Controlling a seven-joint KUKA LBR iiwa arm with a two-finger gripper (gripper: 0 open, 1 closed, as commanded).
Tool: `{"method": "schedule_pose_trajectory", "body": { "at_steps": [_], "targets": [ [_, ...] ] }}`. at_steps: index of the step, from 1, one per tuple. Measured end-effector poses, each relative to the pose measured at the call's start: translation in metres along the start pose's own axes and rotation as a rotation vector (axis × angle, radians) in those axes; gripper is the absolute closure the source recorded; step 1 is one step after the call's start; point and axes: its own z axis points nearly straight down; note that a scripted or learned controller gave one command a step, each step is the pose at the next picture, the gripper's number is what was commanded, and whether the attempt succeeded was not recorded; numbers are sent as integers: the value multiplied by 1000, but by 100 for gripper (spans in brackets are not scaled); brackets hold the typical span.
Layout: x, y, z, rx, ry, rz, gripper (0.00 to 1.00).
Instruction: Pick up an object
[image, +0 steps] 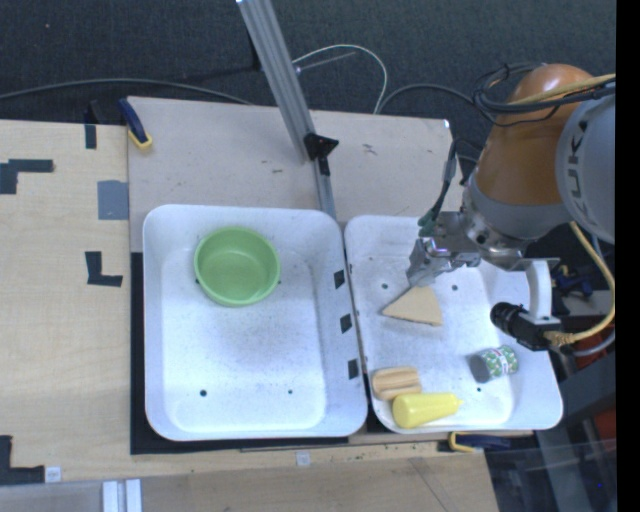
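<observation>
In the right bin (382, 258) lie a tan wedge shaped like a slice (415, 307), a small tan roll (395, 380), a yellow lemon-like piece (425, 407) and a small green-and-grey cylinder (496, 363). My gripper (428, 266) hangs over the right bin, its tips just above the wedge's upper corner. Nothing shows between the fingers. The grey arm with its orange band (530, 130) reaches in from the right.
A green bowl (237, 265) sits in the left bin (180, 390) toward its back left. A slanted metal post (290, 90) rises behind the bins. Cables and a black fitting (515, 322) hang by the right bin's right edge.
</observation>
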Motion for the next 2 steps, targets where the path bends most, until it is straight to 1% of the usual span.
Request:
{"method": "schedule_pose_trajectory", "body": {
  "at_steps": [1, 2],
  "targets": [
    [51, 7, 4, 1, 0, 1, 100],
    [98, 20, 9, 0, -1, 1, 100]
  ]
}}
